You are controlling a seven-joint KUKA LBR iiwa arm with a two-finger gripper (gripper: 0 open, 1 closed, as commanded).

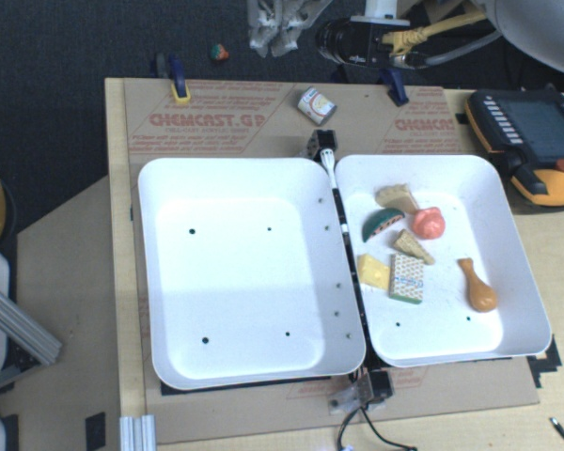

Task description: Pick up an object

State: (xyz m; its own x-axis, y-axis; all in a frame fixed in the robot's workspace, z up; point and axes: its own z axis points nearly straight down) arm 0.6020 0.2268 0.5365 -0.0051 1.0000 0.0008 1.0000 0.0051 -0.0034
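Near edge of bench: black cable and small connector, lying just below the seam between the two bins.

Left bin: shallow, white, four dark dots on its floor.

Right bin: shallow, white, touching the left bin along its side. Contents, near to far:
- brown drumstick-shaped piece, towards the right wall, apart from the rest;
- patterned block, green along its near edge, just beside a yellow wedge on its left;
- tan wedge, touching the top of the patterned block;
- green crescent slice with a red inner face, and a red round piece to its right;
- beige lump, farthest in the bin, just above the slice.

Brown board beyond the bins: black clip at the far end of the seam; small white and yellow box; two blue clamps at the far edge.

Right of the board: teach pendant, black and orange.

Dark floor: small coloured ball.

Gripper: at the far edge of the view, above the floor, well apart from both bins, holding nothing visible. Claw apart or together: cannot tell.
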